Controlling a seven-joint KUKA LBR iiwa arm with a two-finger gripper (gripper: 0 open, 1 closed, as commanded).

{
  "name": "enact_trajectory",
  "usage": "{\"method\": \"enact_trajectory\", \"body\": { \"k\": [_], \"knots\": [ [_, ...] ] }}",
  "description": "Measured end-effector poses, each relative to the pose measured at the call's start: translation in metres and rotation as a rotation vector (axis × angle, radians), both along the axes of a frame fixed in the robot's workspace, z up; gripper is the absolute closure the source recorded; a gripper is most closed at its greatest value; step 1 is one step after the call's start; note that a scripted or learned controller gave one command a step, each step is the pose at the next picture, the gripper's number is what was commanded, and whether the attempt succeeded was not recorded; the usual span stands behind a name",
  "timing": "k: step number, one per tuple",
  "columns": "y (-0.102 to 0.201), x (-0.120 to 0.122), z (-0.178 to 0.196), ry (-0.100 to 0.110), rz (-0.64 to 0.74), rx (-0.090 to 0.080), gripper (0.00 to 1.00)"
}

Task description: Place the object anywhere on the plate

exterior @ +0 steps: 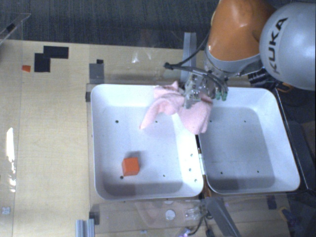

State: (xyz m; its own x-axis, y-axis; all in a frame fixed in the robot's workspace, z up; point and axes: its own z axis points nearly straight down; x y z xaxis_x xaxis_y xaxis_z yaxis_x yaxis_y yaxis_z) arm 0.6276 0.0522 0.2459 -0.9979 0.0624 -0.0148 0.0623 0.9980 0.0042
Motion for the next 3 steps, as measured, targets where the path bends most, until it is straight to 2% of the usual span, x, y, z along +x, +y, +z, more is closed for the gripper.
{"method": "enact_trajectory", "body": {
  "k": [1,2,3],
  "knots": [
    [0.052,0.01,-0.017,0.003,0.067,0.0,1.0],
    [0.105,0.017,-0.018,0.004,0.068,0.001,1.0],
    [0.104,0.018,-0.018,0.003,0.068,0.001,0.0]
  ]
}}
